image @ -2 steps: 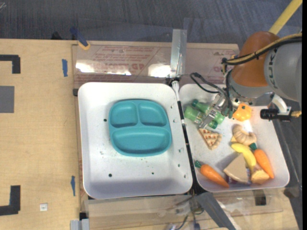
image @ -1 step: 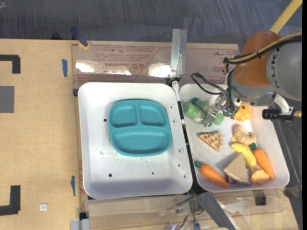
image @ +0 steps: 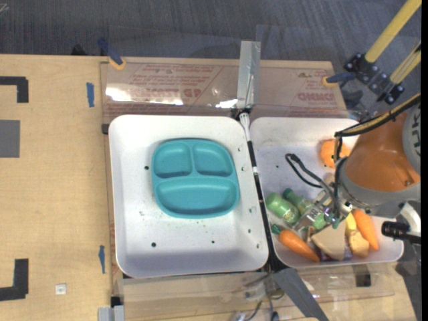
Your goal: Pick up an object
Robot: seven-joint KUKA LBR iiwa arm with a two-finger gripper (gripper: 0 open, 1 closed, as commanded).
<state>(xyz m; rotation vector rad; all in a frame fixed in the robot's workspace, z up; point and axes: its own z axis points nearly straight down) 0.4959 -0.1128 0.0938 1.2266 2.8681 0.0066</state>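
Note:
The right bin (image: 281,142) holds a pile of toy food near its front: a green bottle-like item (image: 283,208), an orange carrot (image: 298,244), a tan wedge (image: 330,244), a second carrot (image: 365,227) and an orange fruit (image: 327,152) further back. My gripper (image: 325,211) reaches down from the right into this pile, just right of the green item and above the tan wedge. The arm's orange band (image: 378,156) hides part of the bin.
The left bin (image: 130,179) carries a teal divided plate (image: 194,177). A black cable (image: 304,171) loops over the right bin's floor. A ridge (image: 251,172) separates the two bins. Yellow poles (image: 398,22) stand at the far right.

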